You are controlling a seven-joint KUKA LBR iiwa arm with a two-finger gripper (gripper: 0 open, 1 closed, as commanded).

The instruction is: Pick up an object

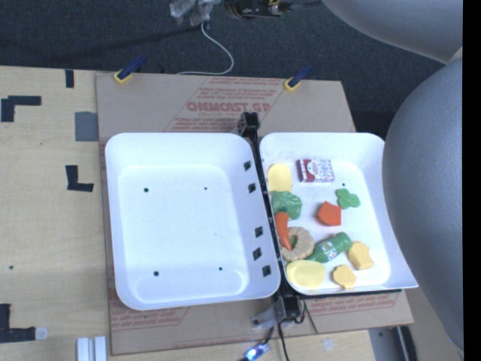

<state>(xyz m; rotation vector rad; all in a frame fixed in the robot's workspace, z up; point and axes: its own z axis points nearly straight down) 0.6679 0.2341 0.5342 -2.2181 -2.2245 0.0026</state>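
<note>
My end effector [197, 2] is hanging at the top edge of the view, over the dark floor beyond the cardboard sheet [225, 107], well apart from both bins. It's blurred, so I can't tell whether it's apart or together. My grey arm [428, 164] is looming along the right side, overlapping the right bin [370, 150] at its far edge.

All the pickable stuff is sitting in the right bin. The red-white packet [314, 170] is lying near the back w/ a yellow piece [279, 177] just beside it. An orange-red block [329, 213] is sitting mid-bin. A carrot [282, 230] is lying along the left wall, touching a tan ring [299, 241]. A pale yellow lump [306, 274] is resting at the front. The left bin [120, 153] is sitting alongside on the counter [45, 201].
</note>
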